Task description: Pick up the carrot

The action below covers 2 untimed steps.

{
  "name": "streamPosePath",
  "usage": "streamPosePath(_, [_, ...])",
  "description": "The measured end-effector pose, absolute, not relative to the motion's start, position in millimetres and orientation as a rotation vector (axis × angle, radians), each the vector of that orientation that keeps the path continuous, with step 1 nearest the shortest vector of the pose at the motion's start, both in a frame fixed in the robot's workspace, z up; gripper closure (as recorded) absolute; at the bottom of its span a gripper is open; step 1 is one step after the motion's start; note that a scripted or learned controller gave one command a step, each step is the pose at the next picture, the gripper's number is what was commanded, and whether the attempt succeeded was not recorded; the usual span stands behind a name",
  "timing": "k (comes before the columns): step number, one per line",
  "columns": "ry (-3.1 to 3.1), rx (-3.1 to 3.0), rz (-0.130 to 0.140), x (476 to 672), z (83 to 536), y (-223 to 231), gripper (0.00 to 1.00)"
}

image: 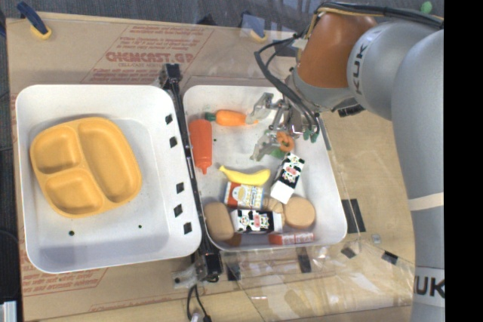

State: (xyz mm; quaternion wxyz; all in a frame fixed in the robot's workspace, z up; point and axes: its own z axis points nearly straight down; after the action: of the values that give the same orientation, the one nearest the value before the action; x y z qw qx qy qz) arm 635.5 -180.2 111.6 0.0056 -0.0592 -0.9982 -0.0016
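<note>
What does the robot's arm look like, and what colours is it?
The big rounded grey arm has a shiny orange band near its wrist. Black cables loop beside it, and black letters are printed on the grey shell. At the end sits a small silvery metal tool.

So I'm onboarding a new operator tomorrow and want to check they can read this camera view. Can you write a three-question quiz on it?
1. True or false: the carrot lies in the same bin as the yellow divided plate.
2. Which item lies along the right bin's left wall? A) banana B) red ketchup bottle C) milk carton
3. Fill in: the gripper is above the ___ bin.

Key
1. False: the carrot is in the right bin, near its far wall; the plate is in the left bin.
2. B, the red ketchup bottle. The banana sits mid-bin.
3. Right.
</note>
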Motion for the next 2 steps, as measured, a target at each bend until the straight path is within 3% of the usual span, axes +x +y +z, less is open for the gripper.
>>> streamPosePath(1, [-3.052,-0.76,0.0,651.3,92.8,-166.8,0.0])
streamPosePath(2, [-2.724,-1.576,0.027,641.7,94.5,-117.1,0.0])
